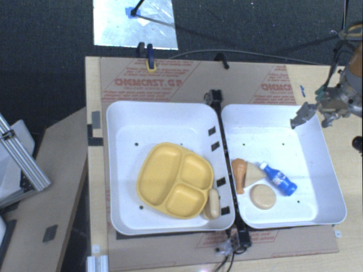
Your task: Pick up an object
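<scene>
The blue bottle [278,179] lies on its side in the right bin [317,152], toward the near left part of the floor. Its long axis runs diagonally, white cap pointing to the far left, blue base to the near right. Just beside it on the near side sits a round tan disc [263,196], and to the left an orange cone-shaped piece [240,174] lies with its long axis near to far.

In the left bin [130,123] a yellow divided tray [174,179] rests flat, with a small beige piece [212,203] touching its near right corner.

The gripper [315,114] hangs above the right bin's far right edge, well apart from the bottle. The arm is cut off by the right border, and whether the jaws stand apart or together cannot be made out.
</scene>
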Tool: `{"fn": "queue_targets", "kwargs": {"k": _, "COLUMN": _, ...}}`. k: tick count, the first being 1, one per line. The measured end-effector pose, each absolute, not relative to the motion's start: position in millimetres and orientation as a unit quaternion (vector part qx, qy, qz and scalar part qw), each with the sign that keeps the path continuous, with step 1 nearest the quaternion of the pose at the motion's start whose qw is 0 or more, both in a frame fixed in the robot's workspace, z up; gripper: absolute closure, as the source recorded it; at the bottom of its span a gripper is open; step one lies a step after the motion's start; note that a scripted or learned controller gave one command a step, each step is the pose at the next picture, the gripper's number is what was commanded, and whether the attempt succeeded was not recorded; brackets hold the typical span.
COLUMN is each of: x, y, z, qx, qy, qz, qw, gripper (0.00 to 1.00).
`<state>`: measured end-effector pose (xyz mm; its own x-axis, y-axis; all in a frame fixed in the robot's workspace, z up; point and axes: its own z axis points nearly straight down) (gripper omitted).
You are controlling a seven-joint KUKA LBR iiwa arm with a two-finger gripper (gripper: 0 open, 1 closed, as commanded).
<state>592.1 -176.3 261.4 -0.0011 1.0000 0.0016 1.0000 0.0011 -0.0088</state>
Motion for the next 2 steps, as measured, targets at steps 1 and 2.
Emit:
{"fn": "queue_targets", "kwargs": {"k": 1, "x": 594.2, "y": -176, "z": 268, "qx": -0.706, "qy": -0.708, "qz": -0.0005, "qw": -0.001, "gripper": 0.0}}
{"fn": "queue_targets", "kwargs": {"k": 2, "x": 587.6, "y": -181, "z": 222, "qx": -0.707, "qy": -0.708, "qz": 0.0006, "qw": 0.001, "gripper": 0.0}}
